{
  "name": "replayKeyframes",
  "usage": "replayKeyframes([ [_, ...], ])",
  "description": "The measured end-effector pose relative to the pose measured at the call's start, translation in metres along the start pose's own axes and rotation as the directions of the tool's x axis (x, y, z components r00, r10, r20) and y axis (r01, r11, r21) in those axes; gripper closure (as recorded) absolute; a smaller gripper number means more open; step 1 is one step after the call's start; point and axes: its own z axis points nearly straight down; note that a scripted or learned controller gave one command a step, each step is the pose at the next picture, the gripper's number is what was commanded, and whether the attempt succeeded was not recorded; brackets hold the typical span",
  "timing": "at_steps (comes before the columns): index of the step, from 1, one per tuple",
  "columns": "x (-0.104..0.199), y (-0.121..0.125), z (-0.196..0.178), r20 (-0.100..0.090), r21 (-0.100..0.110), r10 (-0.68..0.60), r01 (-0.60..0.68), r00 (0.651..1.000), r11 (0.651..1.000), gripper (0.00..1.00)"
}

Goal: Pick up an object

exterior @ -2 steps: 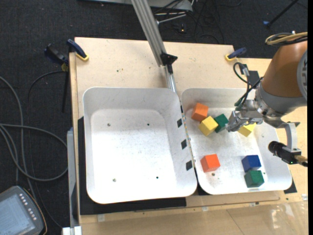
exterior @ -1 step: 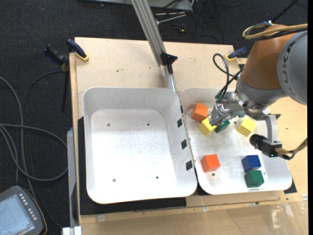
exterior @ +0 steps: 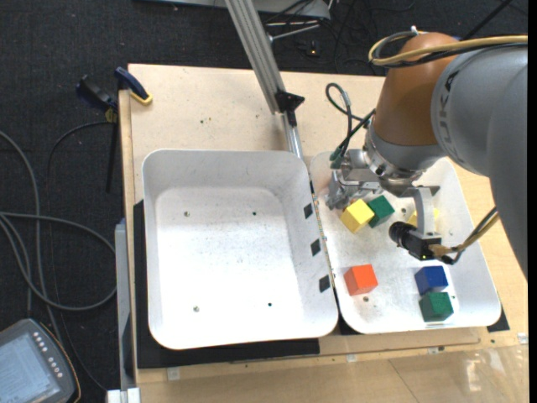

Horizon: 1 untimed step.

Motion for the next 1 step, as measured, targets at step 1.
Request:
replayKeyframes([
  [1,0.0521,0.0161,-0.016,0.0,-0.002,0.001,-0.001,1.0,1.0,1.0],
])
